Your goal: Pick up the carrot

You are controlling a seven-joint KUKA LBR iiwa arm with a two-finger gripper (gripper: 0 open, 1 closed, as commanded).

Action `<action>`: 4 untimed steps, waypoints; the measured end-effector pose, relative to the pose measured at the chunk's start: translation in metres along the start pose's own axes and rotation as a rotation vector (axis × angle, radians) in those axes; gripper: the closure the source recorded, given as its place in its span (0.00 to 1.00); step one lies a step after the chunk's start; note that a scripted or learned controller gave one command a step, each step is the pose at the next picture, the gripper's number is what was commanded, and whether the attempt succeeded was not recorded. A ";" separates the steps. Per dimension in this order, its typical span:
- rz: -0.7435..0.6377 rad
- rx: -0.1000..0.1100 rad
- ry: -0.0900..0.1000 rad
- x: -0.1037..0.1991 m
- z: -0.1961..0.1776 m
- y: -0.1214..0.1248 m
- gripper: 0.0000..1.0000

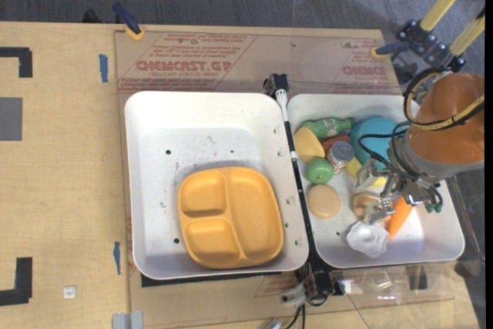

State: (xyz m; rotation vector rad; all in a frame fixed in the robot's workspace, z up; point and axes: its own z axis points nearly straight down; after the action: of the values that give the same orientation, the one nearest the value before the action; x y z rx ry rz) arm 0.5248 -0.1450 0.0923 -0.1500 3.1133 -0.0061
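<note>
Seen from above the bench (62, 166), at a slant. Two shallow white bins side by side: left bin (150, 127) and right bin (447, 243).

In the right bin, near its front right part, an orange carrot (398, 218), lying tilted, long axis running from upper right down to lower left, narrow tip toward the front of the bin. Just beside its lower end, a crumpled white lump (368, 239). Directly over the carrot's upper end, the gripper (400, 193), hanging from the grey arm with its orange band (451, 123), reaching in from the right. Cannot tell whether open or closed, nor whether the carrot sits between its parts or merely under them.

Also in the right bin: a yellow banana-shaped piece (310, 142) by the left wall, a green bottle-like thing (331, 125) toward the back, a teal rounded thing (377, 136) partly under the arm, a green ball (320, 170), a small round metal can (340, 156), a tan round disc (323, 202), and a brownish item (364, 204) touching the gripper's left side, too blurred to identify.

In the left bin, a yellow-orange divided plate (229, 216) with three compartments, set toward the front right corner, slightly turned.
</note>
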 end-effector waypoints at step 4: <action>-0.086 0.000 0.010 0.038 0.001 -0.076 0.00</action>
State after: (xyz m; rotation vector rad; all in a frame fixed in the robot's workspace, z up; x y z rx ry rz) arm 0.4939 -0.2244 0.0904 -0.2849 3.1137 -0.0083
